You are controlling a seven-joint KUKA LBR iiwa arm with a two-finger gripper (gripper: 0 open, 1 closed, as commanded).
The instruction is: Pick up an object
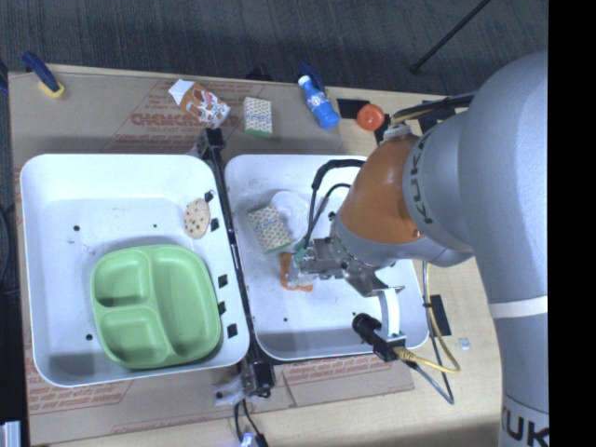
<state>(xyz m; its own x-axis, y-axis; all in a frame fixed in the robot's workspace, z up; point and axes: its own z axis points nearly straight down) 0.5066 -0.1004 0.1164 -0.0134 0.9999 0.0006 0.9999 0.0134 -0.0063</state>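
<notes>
My gripper [303,266] hangs low over the middle of the right bin [279,329], under the orange wrist band. It sits right on top of a small orange object [291,279], of which only the left part shows. A greenish patterned packet [269,227] lies just up and left of the gripper, with a clear plastic item [291,204] behind it. In the left bin [56,203] rests a green divided tray [154,304], and a small round cookie [196,219] lies near that bin's right wall.
Behind the bins on the cardboard lie a snack bag [198,103], a small green box [258,116], a blue bottle [318,102] and an orange ball [371,115]. A blue clamp [43,74] sits at the far left corner. The arm's body covers the right bin's right half.
</notes>
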